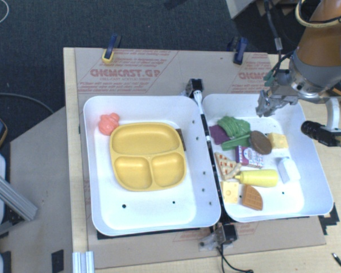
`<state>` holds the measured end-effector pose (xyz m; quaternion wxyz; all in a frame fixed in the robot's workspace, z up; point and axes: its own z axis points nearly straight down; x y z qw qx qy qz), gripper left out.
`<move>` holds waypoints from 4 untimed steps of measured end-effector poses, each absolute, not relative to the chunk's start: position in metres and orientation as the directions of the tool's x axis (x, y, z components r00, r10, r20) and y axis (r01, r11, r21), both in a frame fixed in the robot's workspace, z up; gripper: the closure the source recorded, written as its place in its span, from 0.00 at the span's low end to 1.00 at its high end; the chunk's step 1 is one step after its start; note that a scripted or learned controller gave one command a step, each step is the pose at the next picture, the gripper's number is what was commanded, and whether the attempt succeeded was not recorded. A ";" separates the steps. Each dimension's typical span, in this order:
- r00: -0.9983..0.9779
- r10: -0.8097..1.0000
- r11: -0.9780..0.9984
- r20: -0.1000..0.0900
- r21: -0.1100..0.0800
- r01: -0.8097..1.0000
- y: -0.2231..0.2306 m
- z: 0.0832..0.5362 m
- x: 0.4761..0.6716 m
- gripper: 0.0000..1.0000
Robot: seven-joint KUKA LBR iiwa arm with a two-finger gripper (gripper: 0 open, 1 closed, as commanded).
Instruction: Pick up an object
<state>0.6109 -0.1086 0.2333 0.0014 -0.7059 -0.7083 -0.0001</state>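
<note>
Near edge of right bin: From my remote station I see a waffle-patterned toy wedge (252, 198) lying closest to the camera, touching a pale yellow cheese block (231, 191) on its left.
Yellow piece: A toy banana or corn-like yellow cylinder (258, 178) lies across the bin just above the wedge, with a small white block (286, 169) just beside its right end.
Middle of right bin: A pizza slice (226, 164) sits by the bin's left wall; a purple-and-white carton (249, 156) lies beside it.
Upper cluster: A brown oval piece (261, 142) rests against a green leafy toy (235, 127), with a dark purple piece (217, 133) to its left and a light yellow block (278, 140) to its right.
Right bin: The white bin (315, 175) holds all these toys, which crowd its left and centre.
Left bin: The neighbouring white bin (96, 169) holds a yellow divided plate (148, 155) with three compartments, and a pink toy (108, 123) just beside the plate's far-left corner.
Gripper: The gripper (267, 108) hangs over the far part of the right bin, above bare white floor, apart from the toy cluster; I see nothing between its fingers, and I cannot tell whether they are spread or together.
Arm: The grey arm with its orange band (324, 33) comes in from the far right.
Bench: Brown board (159, 67) printed with red lettering lies under both bins, with clamps at its far edge.
</note>
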 end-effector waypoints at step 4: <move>-0.004 1.000 0.004 0.002 -0.006 1.000 0.061 0.215 0.514 1.00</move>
